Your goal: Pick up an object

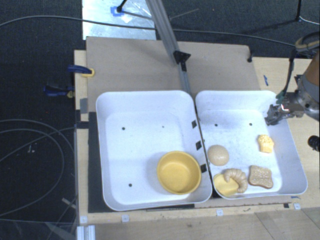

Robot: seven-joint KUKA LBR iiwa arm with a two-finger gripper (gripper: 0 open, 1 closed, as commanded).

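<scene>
The right bin (235, 101) holds a round beige bun (218, 155), a croissant (236, 178) lying over a yellow piece (224, 185), a slice of toast (261, 176) and a small yellow chunk (266, 143). A yellow bowl (179, 172) sits in the left bin (140, 109) near its front right corner. My gripper (274, 115) hangs over the right bin's right rim, above and behind the yellow chunk, with nothing seen in it.
A grey pole (165, 24) slants from the top down to the seam between the bins. Blue and yellow clamps (75, 71) grip the bench's left edge. Cables run across the dark floor on the left.
</scene>
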